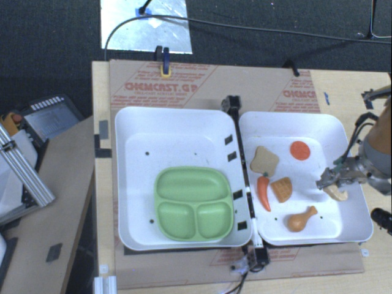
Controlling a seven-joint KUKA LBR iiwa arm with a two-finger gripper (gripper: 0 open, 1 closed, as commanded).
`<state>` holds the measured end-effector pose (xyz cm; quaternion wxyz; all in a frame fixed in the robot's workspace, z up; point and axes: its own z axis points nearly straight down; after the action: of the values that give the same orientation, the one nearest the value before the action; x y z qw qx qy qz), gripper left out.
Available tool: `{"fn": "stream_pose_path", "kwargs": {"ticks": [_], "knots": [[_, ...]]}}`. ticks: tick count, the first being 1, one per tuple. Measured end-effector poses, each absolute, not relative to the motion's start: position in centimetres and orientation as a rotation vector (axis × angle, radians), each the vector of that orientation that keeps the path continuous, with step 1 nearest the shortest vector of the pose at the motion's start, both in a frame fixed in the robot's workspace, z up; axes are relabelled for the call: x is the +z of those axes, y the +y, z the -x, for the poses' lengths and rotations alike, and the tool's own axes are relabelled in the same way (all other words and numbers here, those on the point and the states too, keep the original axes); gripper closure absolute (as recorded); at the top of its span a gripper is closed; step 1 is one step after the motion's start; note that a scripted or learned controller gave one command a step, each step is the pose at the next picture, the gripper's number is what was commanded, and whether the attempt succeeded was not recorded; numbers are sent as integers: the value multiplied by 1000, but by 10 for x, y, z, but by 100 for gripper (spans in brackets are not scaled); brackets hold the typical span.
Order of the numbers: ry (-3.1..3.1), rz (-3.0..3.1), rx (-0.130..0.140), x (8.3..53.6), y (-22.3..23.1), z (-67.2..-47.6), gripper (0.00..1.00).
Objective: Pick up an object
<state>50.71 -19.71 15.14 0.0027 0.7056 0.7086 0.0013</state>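
Right bin (318, 122), w/ rounded white walls, has open floor along its back & front-right corner. Tool (331, 182) sits low by the bin's right wall, dark metal; a pale tan piece (337, 193) lies right under/against its tip. Can't tell how far the tool is open or whether it has hold of that piece.

Mid-bin cluster: tan bread-like slice (264, 160), orange carrot (263, 192) just beside the centre divider, golden-brown chunk (282, 189) near the carrot, drumstick (302, 218) toward the front. Flat orange-red disc (299, 150) apart, toward the back.

Left bin (131, 139) holds a green 3-compartment tray (193, 202), smooth plastic, w/ bare floor behind it. Bins rest on printed cardboard (184, 84) over a pale worktop (101, 103); dark carpet behind.
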Motion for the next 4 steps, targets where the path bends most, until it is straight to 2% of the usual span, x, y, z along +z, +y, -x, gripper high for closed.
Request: {"fn": "stream_pose_path", "kwargs": {"ticks": [1,2,3,4], "knots": [[2221,-2212,5,205,-198,-509,100],[2232,-2210,5,201,-142,-516,100],[2232,-2209,5,207,-96,-536,100],[2232,-2211,3,201,-47,-544,100]]}}
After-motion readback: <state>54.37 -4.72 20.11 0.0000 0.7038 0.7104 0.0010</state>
